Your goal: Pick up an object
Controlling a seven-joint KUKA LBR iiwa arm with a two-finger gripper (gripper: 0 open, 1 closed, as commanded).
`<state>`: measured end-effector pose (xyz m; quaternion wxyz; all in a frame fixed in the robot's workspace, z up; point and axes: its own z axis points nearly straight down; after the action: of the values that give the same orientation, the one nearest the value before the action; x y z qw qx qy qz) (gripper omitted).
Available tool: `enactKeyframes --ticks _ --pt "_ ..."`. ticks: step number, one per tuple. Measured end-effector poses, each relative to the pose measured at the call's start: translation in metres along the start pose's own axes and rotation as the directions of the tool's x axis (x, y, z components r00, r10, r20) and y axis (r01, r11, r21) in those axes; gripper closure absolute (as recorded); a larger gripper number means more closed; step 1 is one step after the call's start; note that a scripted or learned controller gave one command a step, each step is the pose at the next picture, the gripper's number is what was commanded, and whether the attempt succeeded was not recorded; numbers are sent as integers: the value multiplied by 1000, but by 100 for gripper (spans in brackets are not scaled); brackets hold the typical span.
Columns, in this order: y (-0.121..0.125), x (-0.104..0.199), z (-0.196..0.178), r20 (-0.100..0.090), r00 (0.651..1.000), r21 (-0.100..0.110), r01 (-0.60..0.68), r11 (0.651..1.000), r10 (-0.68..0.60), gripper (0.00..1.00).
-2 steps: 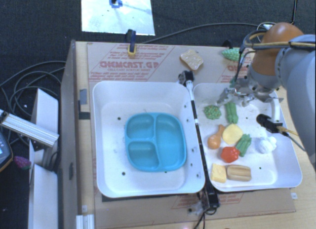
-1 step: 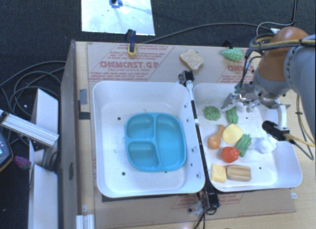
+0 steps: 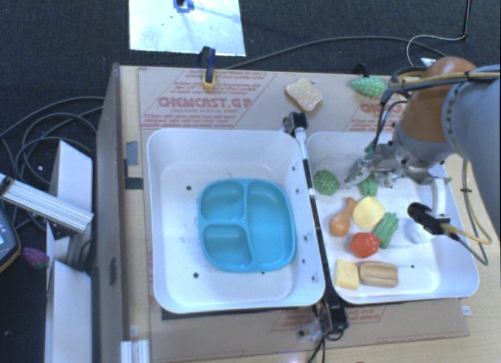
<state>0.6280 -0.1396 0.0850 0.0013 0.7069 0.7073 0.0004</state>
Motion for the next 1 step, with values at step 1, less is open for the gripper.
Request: enactKeyframes --ticks 1 --pt "1 0 -11 0 1000 -3 1 1000 -1 100"
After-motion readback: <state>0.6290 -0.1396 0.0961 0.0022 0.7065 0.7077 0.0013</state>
